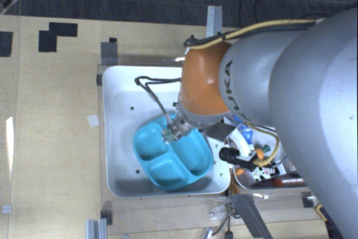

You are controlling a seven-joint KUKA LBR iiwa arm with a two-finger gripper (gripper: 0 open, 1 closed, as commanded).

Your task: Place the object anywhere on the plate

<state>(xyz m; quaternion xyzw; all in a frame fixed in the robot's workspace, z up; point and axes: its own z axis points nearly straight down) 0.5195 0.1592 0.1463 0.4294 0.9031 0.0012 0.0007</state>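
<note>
Blue plate (pixel 168 157) directly beneath gripper (pixel 174 132) — touching unclear.

A turquoise plastic plate (pixel 168 160) with three divided compartments lies flat on the floor of the left white bin (pixel 120 120), toward the bin's near right corner and rotated at a slant to its walls. Its rounded corners and raised dividers show clearly; one long compartment runs along the near side, two others sit behind it. Its far right part is hidden under the arm. The object to be placed cannot be made out.
</note>
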